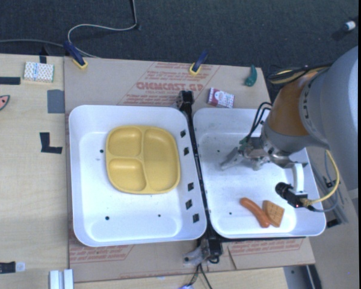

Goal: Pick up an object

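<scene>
Camera view, looking down at a slant. Two shallow white bins side by side on brown printed cardboard (168, 84) over a pale wood bench (24, 179); smooth glossy plastic, rounded corners, black clips along the shared seam. Left bin (84, 221): holds one yellow sectioned plate (143, 159), matte plastic, rounded-square, three compartments, lying flat near bin centre, nothing in the compartments. A few small dark specks on the bin floor around it. Right bin (213, 218): holds an orange carrot-like piece (253, 211), elongated and smooth, lying diagonally near the front edge, plus a tan waffle-textured cracker-like piece (274, 212), roughly square, touching the carrot's right side. Both well apart from the gripper. Gripper (228, 162) low over the right bin's middle, grey metal, fingers pointing left toward the seam, splayed slightly apart, nothing visible between them. Grey arm with orange band (289, 110) entering from the right, black and yellow cables looped near the wrist. Outside the bins: small red-and-white packet (220, 97) on the cardboard just behind the right bin, yellow-blue clamps (77, 55) at the cardboard's back edge, green clip (251, 75) at back right, checkered pad (38, 71) and black tape marks on the wood at left. Dark carpet-like surface behind the bench.
</scene>
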